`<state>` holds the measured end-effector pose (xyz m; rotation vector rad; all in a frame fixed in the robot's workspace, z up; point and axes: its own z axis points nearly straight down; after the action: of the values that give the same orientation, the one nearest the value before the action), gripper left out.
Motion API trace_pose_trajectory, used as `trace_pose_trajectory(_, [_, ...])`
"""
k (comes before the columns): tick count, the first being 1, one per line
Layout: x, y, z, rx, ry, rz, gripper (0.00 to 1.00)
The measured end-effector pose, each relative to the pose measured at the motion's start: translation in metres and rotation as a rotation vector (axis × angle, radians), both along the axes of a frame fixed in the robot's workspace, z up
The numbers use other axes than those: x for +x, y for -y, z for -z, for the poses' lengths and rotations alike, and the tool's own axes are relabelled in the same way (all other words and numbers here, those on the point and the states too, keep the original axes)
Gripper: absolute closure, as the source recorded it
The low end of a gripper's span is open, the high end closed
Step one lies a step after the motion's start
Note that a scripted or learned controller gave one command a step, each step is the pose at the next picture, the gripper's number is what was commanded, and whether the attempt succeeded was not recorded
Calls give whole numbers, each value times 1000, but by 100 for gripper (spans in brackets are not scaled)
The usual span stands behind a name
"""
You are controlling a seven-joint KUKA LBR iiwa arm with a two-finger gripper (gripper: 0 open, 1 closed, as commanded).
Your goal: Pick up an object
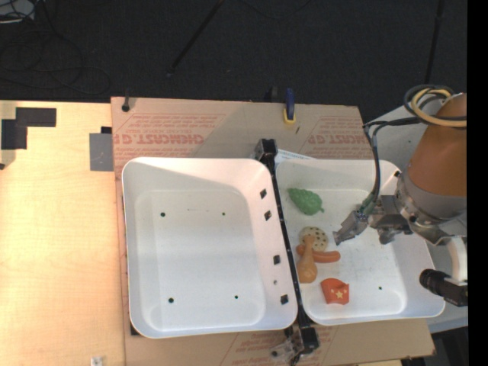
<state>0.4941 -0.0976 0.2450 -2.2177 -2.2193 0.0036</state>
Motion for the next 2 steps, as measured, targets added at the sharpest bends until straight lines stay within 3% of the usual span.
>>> trace_pose_trajectory(1, [-10,-17,157,1,-9,1,0])
trace_pose_trajectory(2, [-8,-13,140,0,-3,9,100])
